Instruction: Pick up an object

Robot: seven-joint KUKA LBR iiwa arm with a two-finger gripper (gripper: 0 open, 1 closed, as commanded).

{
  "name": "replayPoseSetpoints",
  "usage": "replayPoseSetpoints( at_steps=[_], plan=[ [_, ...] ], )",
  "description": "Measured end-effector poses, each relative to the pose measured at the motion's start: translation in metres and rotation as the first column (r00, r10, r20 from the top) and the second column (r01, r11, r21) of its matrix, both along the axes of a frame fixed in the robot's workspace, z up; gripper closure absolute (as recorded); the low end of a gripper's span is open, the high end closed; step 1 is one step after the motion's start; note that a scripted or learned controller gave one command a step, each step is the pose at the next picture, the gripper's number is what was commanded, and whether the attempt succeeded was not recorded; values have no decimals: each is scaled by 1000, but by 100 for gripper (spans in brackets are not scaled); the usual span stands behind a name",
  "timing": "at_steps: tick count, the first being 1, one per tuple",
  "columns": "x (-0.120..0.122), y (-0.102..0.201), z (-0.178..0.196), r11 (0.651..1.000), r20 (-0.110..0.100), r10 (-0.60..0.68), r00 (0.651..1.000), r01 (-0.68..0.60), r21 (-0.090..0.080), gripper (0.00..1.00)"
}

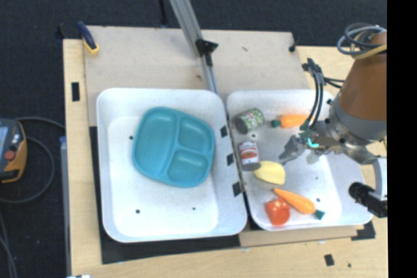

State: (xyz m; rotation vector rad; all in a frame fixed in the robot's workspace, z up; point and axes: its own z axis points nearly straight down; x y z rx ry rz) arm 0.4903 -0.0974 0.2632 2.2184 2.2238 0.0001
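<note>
The right-hand shallow white bin [339, 202] holds a tight cluster of small things, and that crowding is the main risk. A pale yellow lemon-shaped toy [270, 172] lies just beside a small red-and-white labelled can [249, 153], with a long orange carrot with a green stub [296, 200] and a red pepper-like toy [278, 211] close below it. A descent that lands a little off could catch two things at once, or wedge a finger between them and push them apart rather than grip either. The rounded lemon shape and the cans, including the green-labelled can on its side [249, 119], would likely roll or squirt away under a pinch that is off centre. A second, smaller orange carrot [291, 120] lies near the far wall of the bin, where a finger might strike the rim.

The tool [301, 146] hangs over the middle of the right bin, above bare floor between the small carrot and the lemon shape. Its dark fingers look spread, one reaching out toward the cans, with nothing between them and touching no object, as far as this slanted view allows. The left-hand white bin [111, 218] holds a blue plastic compartment tray [174, 146], well apart from the tool.
</note>
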Motion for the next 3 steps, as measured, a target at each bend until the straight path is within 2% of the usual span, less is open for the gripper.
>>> replayPoseSetpoints(
  at_steps=[1,2,3],
  plan=[
    [1,0,1,1000,2,0,1000,0,0,0],
    [2,-7,-43,1000,-2,-3,1000,3,-1,0],
    [0,-6,-106,1000,-6,-3,1000,3,0,0]
  ],
)
